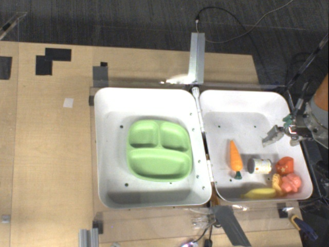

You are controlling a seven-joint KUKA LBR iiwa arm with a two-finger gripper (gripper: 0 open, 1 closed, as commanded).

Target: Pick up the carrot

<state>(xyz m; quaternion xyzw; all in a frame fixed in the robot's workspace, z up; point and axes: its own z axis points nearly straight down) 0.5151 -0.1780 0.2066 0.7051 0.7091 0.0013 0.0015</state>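
The carrot point(235, 157) is orange with a small green stem end and lies lengthwise in the right bin point(241, 112), left of its middle, tip pointing to the far side. My gripper point(282, 136) hovers over the bin's right side, to the right of the carrot and slightly farther back, well apart from it. Its fingers point(271, 136) stand open with nothing between them.
Beside the carrot lie a small white-and-grey cylinder point(259, 165), a red tomato-like piece point(285, 164), a pink-red fruit point(291, 183) and a yellow banana point(259, 193) along the near wall. A green divided plate point(158, 149) sits in the left bin point(110, 117).
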